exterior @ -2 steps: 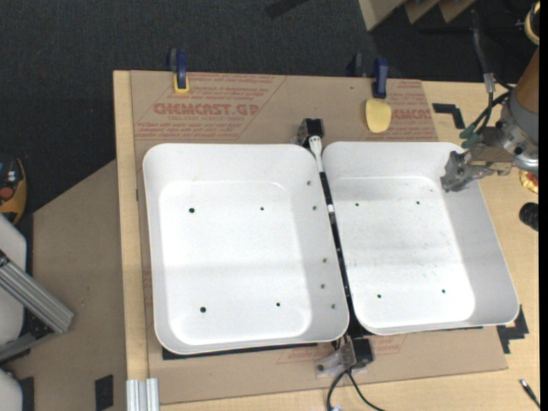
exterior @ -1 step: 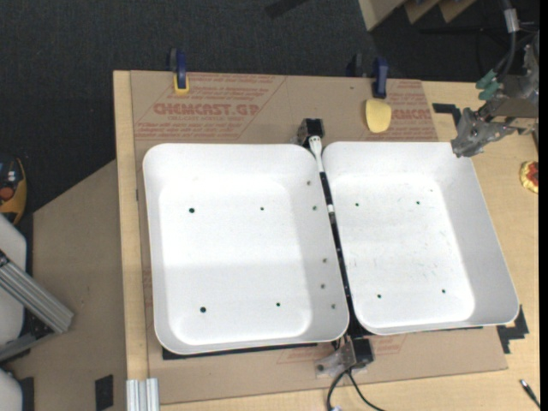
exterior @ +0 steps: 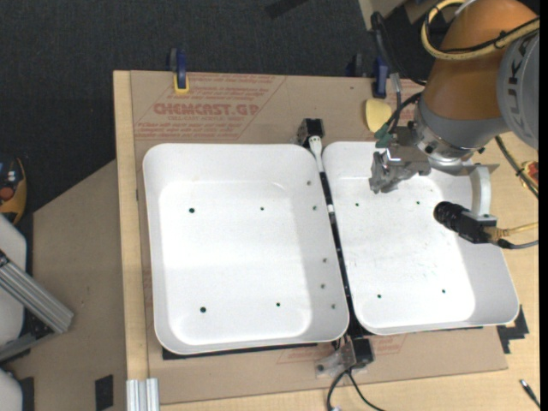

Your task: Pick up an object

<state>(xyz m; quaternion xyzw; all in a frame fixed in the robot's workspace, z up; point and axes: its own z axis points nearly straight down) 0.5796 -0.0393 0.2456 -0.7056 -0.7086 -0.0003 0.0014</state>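
My gripper [exterior: 387, 176] hangs over the far left part of the right bin [exterior: 479, 302], low above its white floor. Above it sit the grey wrist and the orange band. A small pale yellow object [exterior: 375, 115] lies on the cardboard just beyond the right bin's far rim, up and slightly left of the gripper. Nothing shows under or around the gripper's tip but white bin floor.
The left bin [exterior: 163, 229] lies beside the right one, with a black divider strip [exterior: 330, 221] between them. A black fitting with cables [exterior: 458, 219] juts from the arm over the right bin. Clamps [exterior: 179, 67] hold the cardboard base at the back.
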